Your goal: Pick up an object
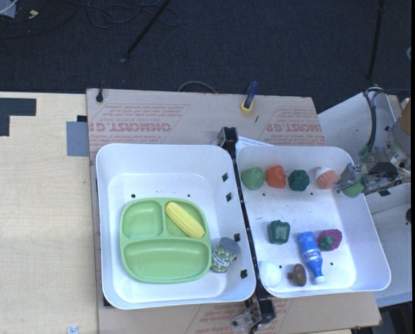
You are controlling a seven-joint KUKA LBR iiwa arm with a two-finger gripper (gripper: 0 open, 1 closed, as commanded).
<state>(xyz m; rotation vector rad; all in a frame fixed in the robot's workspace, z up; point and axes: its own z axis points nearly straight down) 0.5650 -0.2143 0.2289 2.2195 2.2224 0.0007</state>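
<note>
Tool (351, 184) sits at the right bin's (374, 256) far right rim, and there's a small green thing (354, 188) right at its tip. Whether the tool is gripping it or just touching it, and how far it's parted, I cannot tell from up here.

Best play, as I read it: confirm the hold before lifting, then rise straight up, clear of the rim, no sideways drag.

Left bin (110, 186) carries a green tray (159, 259) with a corn cob (185, 218) on it.

In the right bin, just left of the tool, runs a row: peach ball (326, 178), dark green ball (299, 179), orange one (276, 177), green one (252, 178).

Nearer the front lie a blue bottle (310, 255), a green pepper (278, 232) and a purple piece (329, 239), all well apart from the tool.
</note>
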